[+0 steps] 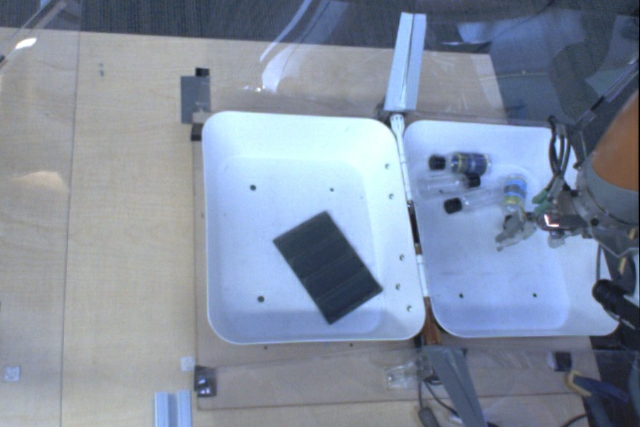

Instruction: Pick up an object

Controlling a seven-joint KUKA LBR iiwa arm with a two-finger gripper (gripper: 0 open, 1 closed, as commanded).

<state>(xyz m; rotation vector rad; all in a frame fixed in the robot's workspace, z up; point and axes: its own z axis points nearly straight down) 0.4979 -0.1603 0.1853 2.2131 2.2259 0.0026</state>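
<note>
A dark grey flat rectangular pad (328,266) lies tilted in the left bin (230,215), near its front middle. The right bin (500,300) holds a clear tube with a black cap (440,163) and a blue and yellow end (470,162) near the back. A second clear tube with a black cap (453,206) lies below it, and a small blue-tinted clear item (514,190) sits to its right. My gripper (510,227) hangs low over the right bin's right half, just in front of the blue-tinted item and right of the second tube.
The grey arm with its orange band (612,155) comes in over the right bin's right edge, with cables beside it. A metal divider strip (405,65) stands behind the gap between the bins. A small black bracket (196,95) sits on the bench behind the left bin.
</note>
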